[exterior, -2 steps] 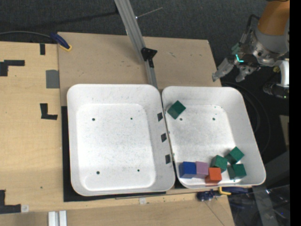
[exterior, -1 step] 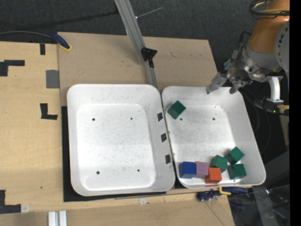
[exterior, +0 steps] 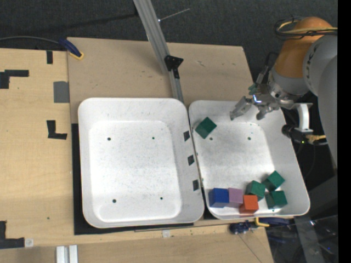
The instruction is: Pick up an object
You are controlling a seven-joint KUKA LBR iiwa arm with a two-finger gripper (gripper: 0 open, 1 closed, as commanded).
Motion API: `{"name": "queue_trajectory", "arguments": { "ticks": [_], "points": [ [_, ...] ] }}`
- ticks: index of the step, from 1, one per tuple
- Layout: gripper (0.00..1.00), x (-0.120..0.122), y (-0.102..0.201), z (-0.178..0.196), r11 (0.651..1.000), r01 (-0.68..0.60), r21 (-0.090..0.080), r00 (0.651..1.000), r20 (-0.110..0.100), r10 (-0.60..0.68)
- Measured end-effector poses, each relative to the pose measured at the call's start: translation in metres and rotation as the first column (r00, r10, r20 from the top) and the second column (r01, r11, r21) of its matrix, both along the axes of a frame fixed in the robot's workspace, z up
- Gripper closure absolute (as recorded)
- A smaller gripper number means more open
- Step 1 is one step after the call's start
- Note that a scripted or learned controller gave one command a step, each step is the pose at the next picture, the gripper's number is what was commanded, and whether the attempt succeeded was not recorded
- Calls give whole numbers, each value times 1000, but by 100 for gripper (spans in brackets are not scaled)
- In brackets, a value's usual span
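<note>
One pincer spread above bin

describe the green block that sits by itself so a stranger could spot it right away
Start at the right-hand white bin. Along its near edge lies a cluster of blocks; look away from it to the far left corner. There a lone green block sits tilted, touching nothing, while the other green ones are packed in the cluster.

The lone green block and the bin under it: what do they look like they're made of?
The green block looks like painted wood or foam: flat matte faces, crisp edges, no shine; which one is unclear. The right bin looks like moulded white plastic, with rounded corners, a raised rim and a dull, speckled floor.
</note>
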State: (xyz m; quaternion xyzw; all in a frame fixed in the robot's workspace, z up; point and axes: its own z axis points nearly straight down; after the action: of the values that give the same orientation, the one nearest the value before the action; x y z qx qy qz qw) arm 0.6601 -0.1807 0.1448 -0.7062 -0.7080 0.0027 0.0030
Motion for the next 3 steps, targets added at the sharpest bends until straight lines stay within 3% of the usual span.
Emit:
{"name": "queue_trajectory", "arguments": {
  "ticks": [1, 2, 3],
  "points": [
    [0, -1, 1, -54, 1000, 0, -1, 1000, 2, 0],
    [100, 0, 2, -41, 1000, -2, -1, 1000, 6, 2],
    [100, -2, -3, 21, 1000, 1, -2, 1000, 14, -1]
  ]
}}
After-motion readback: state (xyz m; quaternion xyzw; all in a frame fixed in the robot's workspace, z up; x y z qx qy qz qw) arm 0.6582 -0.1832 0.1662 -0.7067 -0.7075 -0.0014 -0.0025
